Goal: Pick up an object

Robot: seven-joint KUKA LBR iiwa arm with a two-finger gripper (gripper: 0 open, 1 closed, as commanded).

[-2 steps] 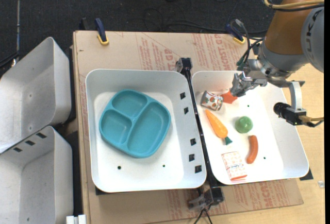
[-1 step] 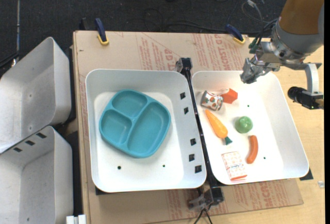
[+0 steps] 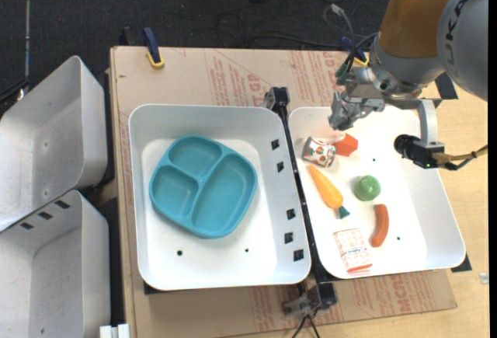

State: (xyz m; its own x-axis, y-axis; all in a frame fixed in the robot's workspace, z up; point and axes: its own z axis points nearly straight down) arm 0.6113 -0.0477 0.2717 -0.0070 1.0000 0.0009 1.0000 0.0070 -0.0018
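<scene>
While the arm (image 3: 435, 18) reaches in from about two o'clock, we see its gripper (image 3: 342, 120) hanging over the top edge of the right bin (image 3: 435, 173), at roughly twelve o'clock within that bin. Whether it is spread or pressed together we cannot tell from this slant, and we see nothing between its tips.

Just below the gripper, toward six o'clock, lies a small orange-red block (image 3: 347, 145), touching or nearly touching a little can (image 3: 319, 151) tipped on its side at its nine o'clock. From the can, toward five o'clock, we find an orange carrot (image 3: 327, 188) with its green end pointing down and right. A green ball (image 3: 367, 188) sits at the carrot's three o'clock, near the bin's middle. At five o'clock from the ball lies a red sausage (image 3: 379, 225), and at the bin's six o'clock edge a small white carton (image 3: 352, 249) with red print.

At nine o'clock of all this, the left bin (image 3: 155, 251) holds a teal plate (image 3: 203, 186) with three compartments, lying flat near its middle.
</scene>
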